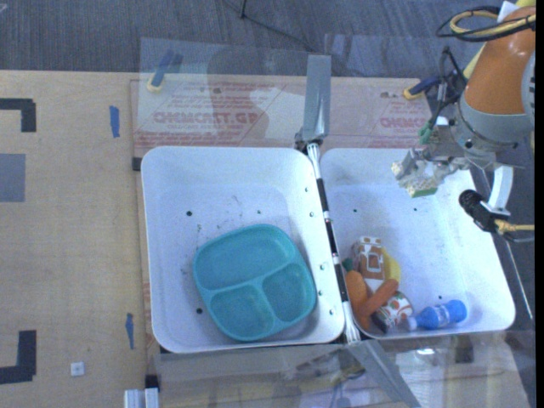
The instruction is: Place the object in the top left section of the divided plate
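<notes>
From above, the gripper hangs over the far part of the right bin, and whether it grasps anything cannot be told from here, a pale blur showing at its tip. The teal divided plate lies in the left bin, toward its near edge, turned so its long axis runs slantwise, the large section uppermost and two smaller ones nearer. Toys and a blue bottle are heaped in the right bin's near-left corner.
</notes>
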### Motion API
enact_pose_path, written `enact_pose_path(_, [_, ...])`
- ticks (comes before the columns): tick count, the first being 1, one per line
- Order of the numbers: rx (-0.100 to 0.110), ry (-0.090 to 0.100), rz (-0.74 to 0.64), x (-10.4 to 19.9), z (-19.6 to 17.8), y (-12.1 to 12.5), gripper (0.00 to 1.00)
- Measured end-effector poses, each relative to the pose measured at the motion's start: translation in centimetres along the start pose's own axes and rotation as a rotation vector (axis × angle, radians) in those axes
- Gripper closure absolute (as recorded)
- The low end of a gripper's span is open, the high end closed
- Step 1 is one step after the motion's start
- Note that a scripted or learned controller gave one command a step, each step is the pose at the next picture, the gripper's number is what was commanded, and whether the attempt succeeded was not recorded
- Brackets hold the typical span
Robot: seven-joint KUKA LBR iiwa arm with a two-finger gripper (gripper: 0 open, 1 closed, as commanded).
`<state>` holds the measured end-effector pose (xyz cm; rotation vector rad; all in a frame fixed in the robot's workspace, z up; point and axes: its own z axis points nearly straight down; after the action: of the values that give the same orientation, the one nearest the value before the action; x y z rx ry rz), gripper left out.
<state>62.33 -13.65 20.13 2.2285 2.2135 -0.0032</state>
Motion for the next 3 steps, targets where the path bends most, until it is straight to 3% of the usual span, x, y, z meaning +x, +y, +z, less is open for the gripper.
enact_pose_path(1, [0.002,0.002,0.012,7.5,1.8,-6.1,1.0])
enact_pose_path(3, [0.004,0.002,-0.036,18.4,1.8,-14.6,1.0])
